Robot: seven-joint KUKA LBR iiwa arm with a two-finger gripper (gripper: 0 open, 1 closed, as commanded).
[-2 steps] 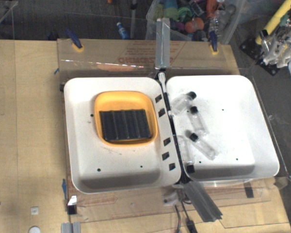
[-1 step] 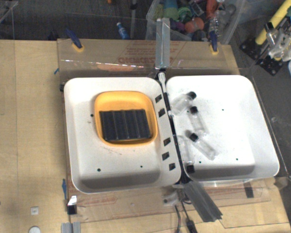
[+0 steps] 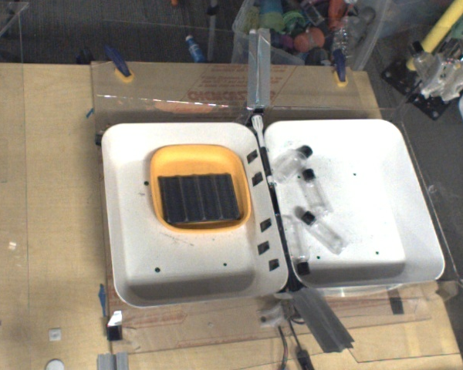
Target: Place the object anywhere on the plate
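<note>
Two white bins on a wooden worktop, a plate in one and clear bottles in the other.

No label or writing could be read anywhere; faint reddish print on the clear sheet [image 3: 231, 79] along the worktop's far edge was too blurred to make out. The left bin [image 3: 131, 260] held an orange plate [image 3: 199, 159] with a dark ribbed rectangular block [image 3: 198, 197] lying flat on it, toward the plate's near side. The right bin [image 3: 386, 206] held three clear, black-capped bottles [image 3: 312, 203] lying on their sides close to the divider [image 3: 268, 199], near the bin's left wall. The wooden worktop [image 3: 38, 206] stretched bare to the left edge. Past its far edge stood a clear tub of coloured toys [image 3: 309, 10]. The gripper's state could not be told.
</note>
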